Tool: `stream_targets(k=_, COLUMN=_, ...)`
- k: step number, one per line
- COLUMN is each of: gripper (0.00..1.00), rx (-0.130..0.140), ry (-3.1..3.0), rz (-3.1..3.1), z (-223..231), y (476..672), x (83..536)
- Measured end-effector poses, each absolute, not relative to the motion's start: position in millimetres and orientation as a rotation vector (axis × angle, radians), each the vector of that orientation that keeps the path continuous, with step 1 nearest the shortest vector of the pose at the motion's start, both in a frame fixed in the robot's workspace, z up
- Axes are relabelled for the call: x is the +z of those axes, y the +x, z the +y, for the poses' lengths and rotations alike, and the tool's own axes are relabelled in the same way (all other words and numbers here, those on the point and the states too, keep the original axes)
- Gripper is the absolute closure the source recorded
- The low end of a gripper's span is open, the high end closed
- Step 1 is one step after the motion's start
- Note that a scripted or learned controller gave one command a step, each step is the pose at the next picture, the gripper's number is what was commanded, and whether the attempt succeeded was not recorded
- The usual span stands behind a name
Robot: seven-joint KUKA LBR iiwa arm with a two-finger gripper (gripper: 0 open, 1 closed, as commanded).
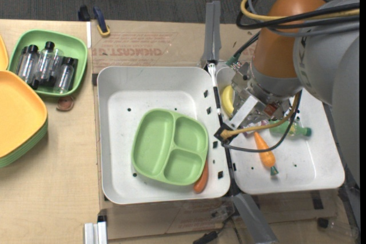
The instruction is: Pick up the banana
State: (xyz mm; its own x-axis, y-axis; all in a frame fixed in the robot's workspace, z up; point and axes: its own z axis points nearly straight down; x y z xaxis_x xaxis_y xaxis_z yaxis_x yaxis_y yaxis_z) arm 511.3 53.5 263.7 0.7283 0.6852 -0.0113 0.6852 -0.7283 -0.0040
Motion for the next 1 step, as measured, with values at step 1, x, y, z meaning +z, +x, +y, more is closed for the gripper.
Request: stream_targets(k=1, gripper=1.00, rx=-0.011, ry=2.879, rz=1.260, z=82.3, y=476.6, x=189.8)
